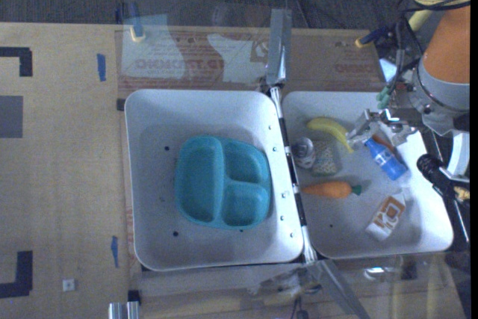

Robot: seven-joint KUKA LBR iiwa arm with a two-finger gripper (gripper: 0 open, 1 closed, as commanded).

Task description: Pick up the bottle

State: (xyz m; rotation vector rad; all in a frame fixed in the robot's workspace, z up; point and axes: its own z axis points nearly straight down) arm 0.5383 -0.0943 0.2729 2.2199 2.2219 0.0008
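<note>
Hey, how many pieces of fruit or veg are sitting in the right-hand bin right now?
2. A banana lies near the back of the right bin; a carrot lies near its middle, close to the divider. Something small could be hidden under the tool.

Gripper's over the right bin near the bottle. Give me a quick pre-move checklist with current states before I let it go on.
1. Blue bottle in the right bin: ok.
2. Gripper near the bottle's upper end: ok.
3. Bottle between the fingers: cannot tell.
4. Bottle upright: not ok, it lies flat, angled.
5. Neighbours apart from the bottle: banana is close to the gripper, not ok; carrot and carton apart, ok.
6. Teal tray in the left bin, out of the way: ok.
</note>
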